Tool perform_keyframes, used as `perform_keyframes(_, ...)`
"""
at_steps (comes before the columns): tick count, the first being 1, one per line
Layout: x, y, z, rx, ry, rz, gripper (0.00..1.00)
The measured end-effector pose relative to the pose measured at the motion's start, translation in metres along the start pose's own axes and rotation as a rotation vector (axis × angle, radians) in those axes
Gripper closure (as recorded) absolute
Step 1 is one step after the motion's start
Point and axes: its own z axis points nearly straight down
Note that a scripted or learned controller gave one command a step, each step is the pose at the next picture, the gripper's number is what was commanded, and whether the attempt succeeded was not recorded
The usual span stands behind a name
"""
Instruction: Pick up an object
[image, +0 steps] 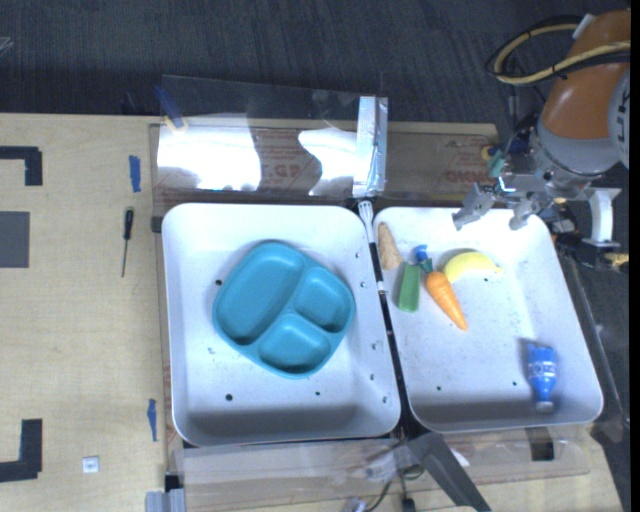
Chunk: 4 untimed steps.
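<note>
My gripper (496, 210) hangs over the far edge of the right bin (570, 330), its two fingers spread open with nothing between them. Just below it in the bin lie a yellow banana (469, 265), an orange carrot (446, 298), a green bottle with a blue cap (410, 283) and a tan bread stick (388, 248) against the left wall. A blue bottle (541, 373) lies near the bin's front right corner. The banana sits closest to the gripper, a short way in front of it.
The left bin (190, 380) holds a blue divided plate (284, 306). A clear plastic panel (270, 150) stands behind the bins. Yellow cables (530, 50) loop by the arm at upper right. A screwdriver (126, 238) lies on the bench at left.
</note>
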Motion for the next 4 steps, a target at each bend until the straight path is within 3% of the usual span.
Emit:
perform_keyframes(1, 0.035, -0.006, 0.122, -0.013, -0.003, -0.200, 0.00)
perform_keyframes(2, 0.090, 0.002, 0.000, -0.011, -0.003, -0.443, 0.00)
perform_keyframes(3, 0.105, 0.017, -0.086, -0.010, -0.005, -0.666, 0.00)
perform_keyframes(4, 0.193, 0.010, 0.035, 0.007, 0.004, -0.747, 0.00)
